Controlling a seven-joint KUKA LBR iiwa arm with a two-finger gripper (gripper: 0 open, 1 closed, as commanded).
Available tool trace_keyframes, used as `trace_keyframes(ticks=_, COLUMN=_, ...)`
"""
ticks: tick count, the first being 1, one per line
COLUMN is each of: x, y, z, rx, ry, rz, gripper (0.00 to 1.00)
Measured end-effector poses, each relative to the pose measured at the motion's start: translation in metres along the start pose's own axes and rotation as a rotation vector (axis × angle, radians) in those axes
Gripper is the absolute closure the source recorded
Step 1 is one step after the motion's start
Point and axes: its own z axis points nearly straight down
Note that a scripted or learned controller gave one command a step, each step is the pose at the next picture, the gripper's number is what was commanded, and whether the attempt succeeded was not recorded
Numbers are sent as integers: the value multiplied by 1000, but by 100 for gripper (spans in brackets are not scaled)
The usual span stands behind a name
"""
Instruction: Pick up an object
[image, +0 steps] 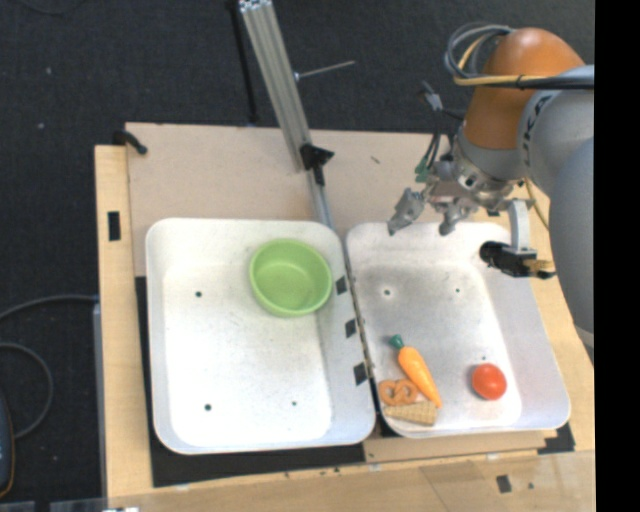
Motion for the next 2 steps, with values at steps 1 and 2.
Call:
trace_keyframes(ticks=1, x=-1, y=0, z=0, rx=0, ry=-1, rz=0, gripper=0)
trace_keyframes(ticks=2, x=-5, y=3, z=43, rx=2, ry=-3, rz=3, gripper=0)
